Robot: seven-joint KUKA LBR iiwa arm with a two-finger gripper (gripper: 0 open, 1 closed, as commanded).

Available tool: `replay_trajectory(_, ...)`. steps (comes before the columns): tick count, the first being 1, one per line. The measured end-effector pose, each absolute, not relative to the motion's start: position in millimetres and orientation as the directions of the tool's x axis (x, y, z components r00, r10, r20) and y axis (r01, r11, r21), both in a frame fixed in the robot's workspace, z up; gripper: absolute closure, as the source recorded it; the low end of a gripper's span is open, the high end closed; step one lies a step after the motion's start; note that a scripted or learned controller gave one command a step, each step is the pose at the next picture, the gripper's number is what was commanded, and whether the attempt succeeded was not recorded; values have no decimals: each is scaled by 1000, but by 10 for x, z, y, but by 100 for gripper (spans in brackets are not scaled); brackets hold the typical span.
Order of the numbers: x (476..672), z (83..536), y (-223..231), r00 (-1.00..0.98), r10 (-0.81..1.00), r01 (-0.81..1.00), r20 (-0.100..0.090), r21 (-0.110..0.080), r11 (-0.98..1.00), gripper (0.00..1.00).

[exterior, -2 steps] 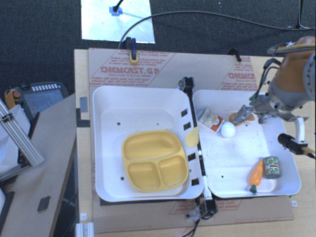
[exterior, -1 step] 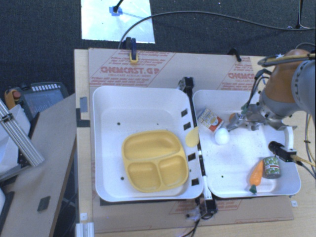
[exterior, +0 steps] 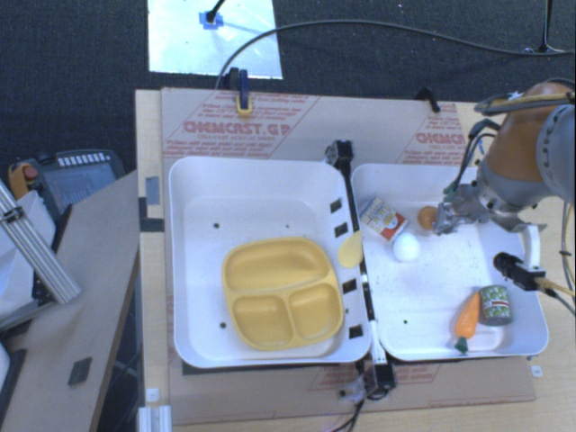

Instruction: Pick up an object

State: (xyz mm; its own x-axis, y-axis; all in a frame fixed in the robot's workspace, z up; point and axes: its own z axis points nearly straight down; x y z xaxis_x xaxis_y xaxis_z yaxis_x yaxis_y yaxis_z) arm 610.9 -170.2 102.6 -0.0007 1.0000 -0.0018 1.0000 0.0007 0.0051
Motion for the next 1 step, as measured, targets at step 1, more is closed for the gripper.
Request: replay_trajectory(1, 6099, 1526, -1633, -4, 1000, 1000, -1, 5, 4, 100)
